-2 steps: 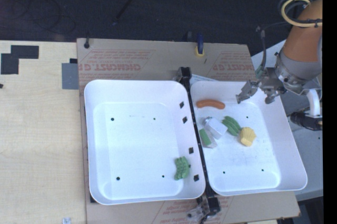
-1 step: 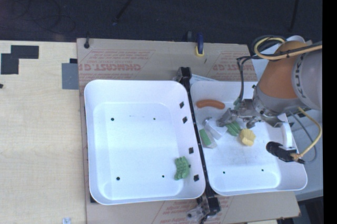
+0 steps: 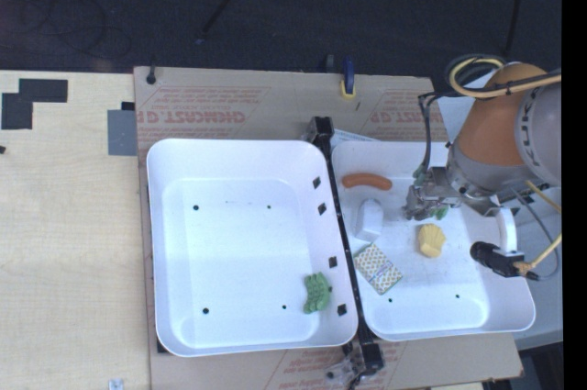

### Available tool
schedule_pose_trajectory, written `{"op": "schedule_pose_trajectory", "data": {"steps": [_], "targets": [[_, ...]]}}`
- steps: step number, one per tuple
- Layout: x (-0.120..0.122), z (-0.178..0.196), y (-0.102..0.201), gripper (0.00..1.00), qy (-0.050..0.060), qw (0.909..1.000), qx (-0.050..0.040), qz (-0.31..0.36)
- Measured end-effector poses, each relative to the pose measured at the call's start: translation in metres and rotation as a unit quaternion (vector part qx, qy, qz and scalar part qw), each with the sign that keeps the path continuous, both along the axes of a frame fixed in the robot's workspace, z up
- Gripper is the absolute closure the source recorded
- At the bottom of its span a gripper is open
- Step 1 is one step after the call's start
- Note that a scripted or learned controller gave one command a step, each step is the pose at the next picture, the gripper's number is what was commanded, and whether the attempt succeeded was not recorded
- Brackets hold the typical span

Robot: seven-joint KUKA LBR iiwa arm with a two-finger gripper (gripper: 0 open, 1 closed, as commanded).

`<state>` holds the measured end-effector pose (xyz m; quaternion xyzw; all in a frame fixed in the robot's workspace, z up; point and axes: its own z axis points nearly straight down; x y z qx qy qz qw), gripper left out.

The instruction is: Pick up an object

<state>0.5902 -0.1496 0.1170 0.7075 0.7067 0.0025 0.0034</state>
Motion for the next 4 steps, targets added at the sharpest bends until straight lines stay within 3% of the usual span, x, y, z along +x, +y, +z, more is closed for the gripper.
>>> {"op": "schedule_pose_trajectory", "data": {"steps": [1, 2, 3, 4], "targets": [[0.051, 0.053, 0.031, 1.0, 0.002, 1.0, 0.0005, 0.002], [0.026, 0.017, 0.065, 1.0, 0.008, 1.0, 0.0015, 0.001], [0.043, 0.073, 0.143, 1.0, 0.004, 1.0, 0.0011, 0.003], [-0.011, 0.113, 0.095, 1.0, 0.006, 1.0, 0.0006, -0.002]]}}
